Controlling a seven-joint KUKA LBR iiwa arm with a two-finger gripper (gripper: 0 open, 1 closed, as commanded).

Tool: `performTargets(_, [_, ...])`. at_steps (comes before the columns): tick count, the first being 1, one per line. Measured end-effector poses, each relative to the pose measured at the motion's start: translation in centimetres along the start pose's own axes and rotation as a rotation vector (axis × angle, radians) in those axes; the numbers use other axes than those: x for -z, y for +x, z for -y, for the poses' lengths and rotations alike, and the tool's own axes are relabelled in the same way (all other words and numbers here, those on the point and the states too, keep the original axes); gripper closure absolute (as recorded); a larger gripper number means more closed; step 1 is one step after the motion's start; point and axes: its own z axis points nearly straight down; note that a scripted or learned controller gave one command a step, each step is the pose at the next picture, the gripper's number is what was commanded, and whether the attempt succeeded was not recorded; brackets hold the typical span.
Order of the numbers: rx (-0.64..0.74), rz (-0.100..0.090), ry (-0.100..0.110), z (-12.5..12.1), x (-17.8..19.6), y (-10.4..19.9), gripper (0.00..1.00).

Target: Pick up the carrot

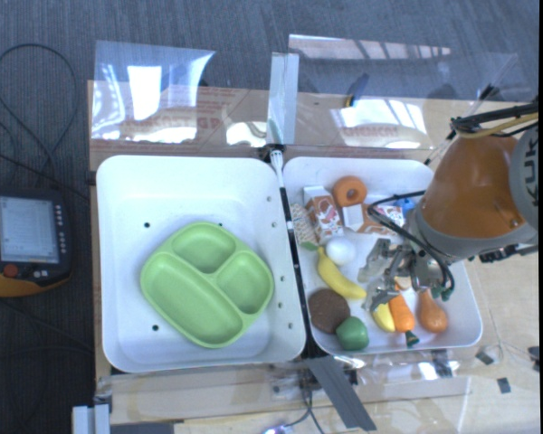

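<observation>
The carrot (401,316) is a small orange piece with a green tip, lying near the front of the right bin (466,328). It sits between a yellow item (383,318) and an orange pear-shaped item (433,314). My gripper (391,281) hangs just behind and over the carrot's top end, at the end of the grey and orange arm (475,197) that reaches in from the right. Nothing is visibly held, and the metal of the gripper hides part of the bin floor beneath it.
The right bin also holds a banana (340,278), a white egg (341,250), a brown round item (328,307), a green item (351,333), an orange fruit (348,191) and a small carton (322,219). A green divided plate (208,283) lies in the left bin (127,197).
</observation>
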Motion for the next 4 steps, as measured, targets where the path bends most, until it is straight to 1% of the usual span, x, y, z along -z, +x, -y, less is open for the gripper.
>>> performTargets(1, [0.289,-0.004,-0.001,3.4,-1.5,1.6,1.00])
performTargets(2, [0.325,0.006,-0.002,-6.1,8.7,-1.7,1.00])
performTargets(3, [0.411,0.006,0.002,0.5,18.7,-2.8,1.00])
performTargets(4, [0.415,0.000,-0.002,0.4,18.4,-2.7,0.00])
